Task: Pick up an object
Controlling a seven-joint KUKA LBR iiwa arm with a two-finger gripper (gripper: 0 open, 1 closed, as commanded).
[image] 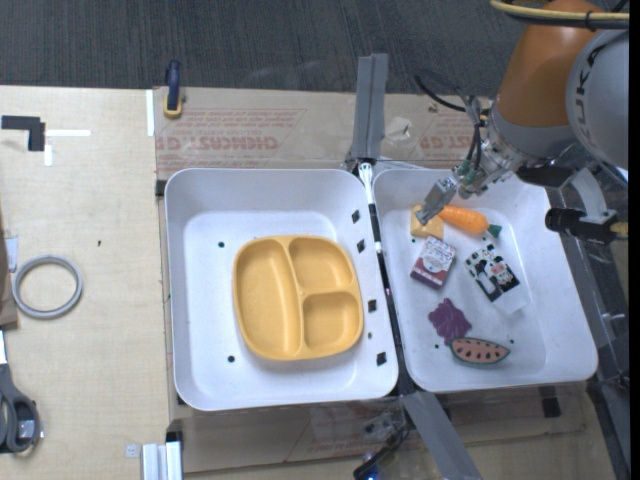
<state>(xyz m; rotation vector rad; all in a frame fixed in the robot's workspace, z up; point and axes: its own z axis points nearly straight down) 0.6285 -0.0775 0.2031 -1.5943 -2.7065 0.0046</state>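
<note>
Near edge of right bin (560,370): watermelon slice (479,350) lying flat, purple piece (450,319) just behind it. Mid-bin: small carton (434,262) and cow-print pack (495,271), side by side, apart from each other. Far part of bin: carrot (463,218) lying on its side, with a yellow block (426,226) touching or just beside its left end. Gripper (437,201) is tilted down over the block's far edge, very close to it; contact not certain at this angle, and whether it is released or clenched cannot be told. Nothing seen in its grasp. Left bin (200,368) holds a yellow divided plate (298,296). Likely target: the block, being nearest the tool. Judged a light toy piece, stiff, with flat faces and probably smooth plastic or foam, not fragile. Best hold looks to be across two opposite flat sides, low on the body. Risks: the carrot crowds one side, so closing there may catch it or push the block away; a hold on a corner could let it squirt out. The carrot itself is round and tapered, likely to roll; take it across the thick middle.
</note>
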